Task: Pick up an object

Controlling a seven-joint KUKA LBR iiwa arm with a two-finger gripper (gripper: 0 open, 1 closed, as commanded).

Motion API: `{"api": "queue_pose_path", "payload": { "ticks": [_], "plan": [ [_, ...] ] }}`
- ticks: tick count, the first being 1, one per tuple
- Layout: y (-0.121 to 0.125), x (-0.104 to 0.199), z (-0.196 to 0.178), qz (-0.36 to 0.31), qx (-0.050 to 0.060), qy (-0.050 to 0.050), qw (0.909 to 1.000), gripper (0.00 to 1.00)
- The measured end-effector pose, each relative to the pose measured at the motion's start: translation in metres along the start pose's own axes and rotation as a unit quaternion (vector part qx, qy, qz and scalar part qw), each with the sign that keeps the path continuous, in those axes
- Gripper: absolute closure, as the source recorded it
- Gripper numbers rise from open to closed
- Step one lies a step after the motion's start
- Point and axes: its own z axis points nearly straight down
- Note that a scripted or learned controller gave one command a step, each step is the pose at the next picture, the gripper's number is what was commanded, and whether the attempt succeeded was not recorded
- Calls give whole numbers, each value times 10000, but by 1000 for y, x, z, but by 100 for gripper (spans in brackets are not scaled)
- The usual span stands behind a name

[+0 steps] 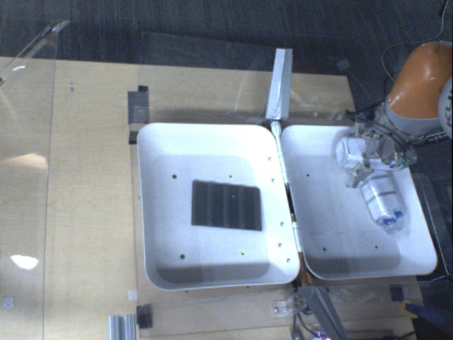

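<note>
Your pincer (pixel 362 163) sits over the right bin (pixel 318 211), just above a clear plastic bottle (pixel 382 200) lying there; can't tell its state. No readable label on bottle.

Lighting is even and fairly bright, overhead, slightly cool. Both white bins run near blown-out: left bin (pixel 159 154) floor shows a soft grey gradient, with darker shadow pooled along its near wall. Right bin (pixel 318 261) same, shadow at the near edge. Specular glare patches on the clear sheet (pixel 28 190) over the wooden counter (pixel 85 119) at left (two bright blobs, plus a streak along its top edge). Overall frame is soft, low-res, with visible noise on the dark floor (pixel 177 6). Clear bottle (pixel 382 200) edges smear into the white. Orange band (pixel 417 83) is slightly blurred. No obvious edge distortion.
</note>
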Motion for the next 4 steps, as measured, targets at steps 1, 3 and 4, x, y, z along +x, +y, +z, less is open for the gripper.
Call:
{"api": "queue_pose_path", "payload": {
  "ticks": [1,3,4],
  "plan": [
    [-7,22,-62,-781,-23,-12,9969,0],
    [17,47,-26,-2200,-30,2,9755,0],
    [-9,66,-94,-1754,-23,-10,9845,0]
  ]
}}
